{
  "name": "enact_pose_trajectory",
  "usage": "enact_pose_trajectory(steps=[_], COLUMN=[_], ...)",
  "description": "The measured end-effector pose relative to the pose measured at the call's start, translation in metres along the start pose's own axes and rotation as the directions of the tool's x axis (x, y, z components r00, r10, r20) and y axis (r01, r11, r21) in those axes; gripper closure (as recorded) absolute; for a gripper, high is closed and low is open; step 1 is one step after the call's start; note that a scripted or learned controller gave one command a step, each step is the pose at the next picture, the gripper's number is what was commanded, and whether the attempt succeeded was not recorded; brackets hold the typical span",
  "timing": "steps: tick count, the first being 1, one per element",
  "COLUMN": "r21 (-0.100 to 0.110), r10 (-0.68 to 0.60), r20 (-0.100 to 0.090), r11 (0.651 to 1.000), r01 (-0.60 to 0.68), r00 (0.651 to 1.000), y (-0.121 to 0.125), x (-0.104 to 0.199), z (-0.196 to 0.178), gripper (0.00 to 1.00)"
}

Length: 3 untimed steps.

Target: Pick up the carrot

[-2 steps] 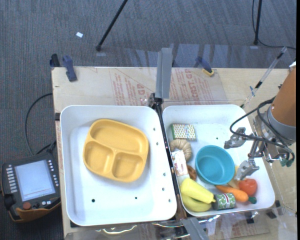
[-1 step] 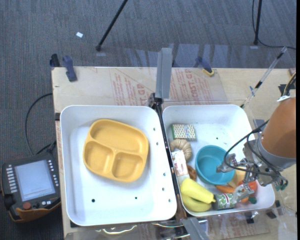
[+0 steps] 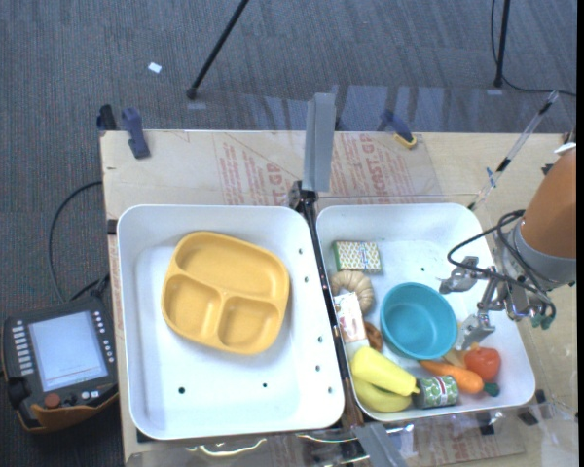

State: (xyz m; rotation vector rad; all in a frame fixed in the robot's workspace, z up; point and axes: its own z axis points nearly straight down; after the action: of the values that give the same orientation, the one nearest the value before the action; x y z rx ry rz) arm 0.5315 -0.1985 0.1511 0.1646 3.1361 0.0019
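Note:
The carrot [image 3: 455, 374] is orange and slim. It lies in the right bin [image 3: 419, 224] near the front edge, between a blue bowl [image 3: 418, 321] and a green can [image 3: 436, 391], with a red tomato [image 3: 483, 361] touching its right end. My gripper [image 3: 475, 325] hangs over the bin's right side, just right of the bowl and a little behind the carrot and tomato. Nothing is visibly held in it.
Also in the right bin are a yellow banana [image 3: 381, 377], a bagel [image 3: 353, 284], a white packet [image 3: 348, 317] and a green patterned box [image 3: 357, 256]. The left bin [image 3: 146, 377] bears a yellow divided tray [image 3: 226, 292]. A pendant [image 3: 60, 354] sits at the far left.

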Motion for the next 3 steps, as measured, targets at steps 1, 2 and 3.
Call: enact_pose_trajectory(steps=[1,2,3], r21=[0.001,-0.006,-0.004], r10=[0.16,0.151,-0.128], r20=[0.009,0.001,0.006], r11=[0.987,0.988,0.992], r01=[-0.16,-0.151,0.128], r00=[0.987,0.989,0.992], y=[-0.0163,-0.0104,-0.0119], x=[0.0492,0.0494,0.0492], z=[0.0594,0.052,0.0597], gripper=[0.0,1.0,1.0])
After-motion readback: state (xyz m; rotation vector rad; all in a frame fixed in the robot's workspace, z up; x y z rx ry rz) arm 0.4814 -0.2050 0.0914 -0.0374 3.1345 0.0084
